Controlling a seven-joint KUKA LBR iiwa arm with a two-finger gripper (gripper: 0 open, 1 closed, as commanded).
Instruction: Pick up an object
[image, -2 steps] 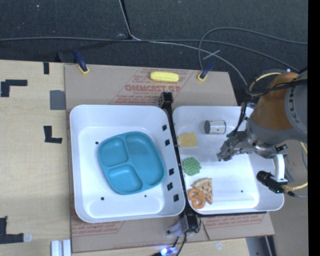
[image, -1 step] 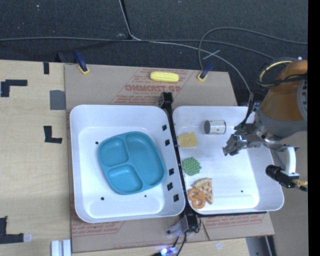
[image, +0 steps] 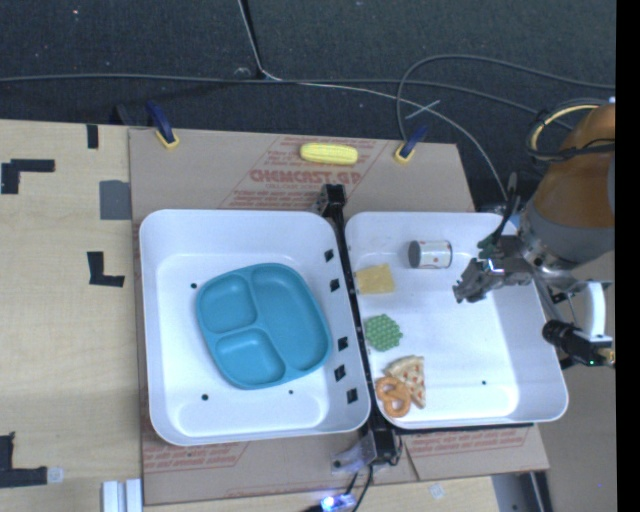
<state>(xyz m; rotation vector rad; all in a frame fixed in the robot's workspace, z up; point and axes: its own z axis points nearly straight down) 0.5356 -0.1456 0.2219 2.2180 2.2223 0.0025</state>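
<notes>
Wooden bench (image: 60, 330) on the left carries black tape marks; a cardboard sheet (image: 290, 170) lies under 2 white bins, pinned at its far edge by 2 blue-and-yellow clamps, with a yellow corn-like toy (image: 328, 153) lying on the cardboard between them, outside both bins. Left bin (image: 175, 240) holds 1 item: a blue 3-compartment plate (image: 262, 324), flat, roughly centred, turned at a slant. Right bin (image: 500, 370) holds 4 small items. Along its left wall, far to near: a pale yellow flat square piece (image: 376, 279), a green bumpy round piece (image: 382, 331), and an orange-tan pretzel-like cluster (image: 402, 383) near the front corner. Further right, near the far wall, a small grey-and-white can (image: 430, 254) lies on its side. The gripper (image: 470, 290) hangs over the right bin, just right of the can and apart from it, nothing visible between the fingers; how wide they stand cannot be told at this angle. Grey arm with orange band (image: 585, 150) enters from the right.
</notes>
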